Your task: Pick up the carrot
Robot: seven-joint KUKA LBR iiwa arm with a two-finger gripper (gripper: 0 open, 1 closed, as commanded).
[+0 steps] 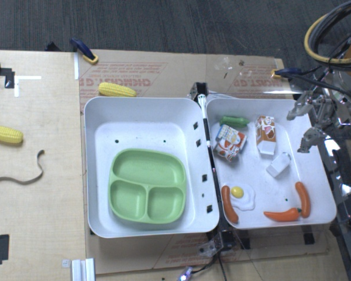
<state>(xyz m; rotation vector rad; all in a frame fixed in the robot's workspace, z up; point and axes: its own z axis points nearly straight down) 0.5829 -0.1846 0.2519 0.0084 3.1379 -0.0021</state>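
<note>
While the carrot (282, 215) lies in the right bin (323, 174), the pincer (316, 122) hovers apart, grip state unclear

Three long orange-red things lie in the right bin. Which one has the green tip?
The carrot, lying along the bin's near edge, with a small green tip at its right end. The two sausages are plain orange-red with rounded ends.

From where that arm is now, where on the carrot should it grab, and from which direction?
Probably at the thick middle of the carrot, coming straight down from above. It lies flat and lengthwise along the right bin's near wall, green end toward the sausage, which sits very close. Fingers closing across its narrow width, one toward the wall and one toward the bin's middle, should fit. The gripper is at the bin's far right side.
</note>
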